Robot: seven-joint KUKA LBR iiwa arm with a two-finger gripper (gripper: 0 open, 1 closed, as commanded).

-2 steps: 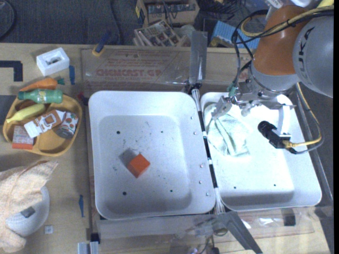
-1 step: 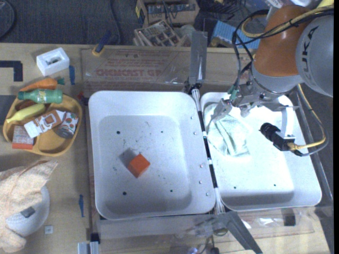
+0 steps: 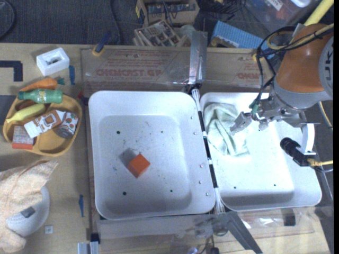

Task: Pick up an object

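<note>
An orange cube with a grey side lies in the left bin, a little left of its middle. A crumpled pale green-white cloth sits in the right bin against its left wall. My gripper hangs low over the right bin at the cloth's right edge, tilted toward the cloth. Nothing shows as held in it. The arm's orange band is above and to the right of it.
A yellow bowl of toy food and packets stands left of the bins. A beige cloth lies at the lower left. A clear panel stands behind the bins. A black cable connector hangs over the right bin.
</note>
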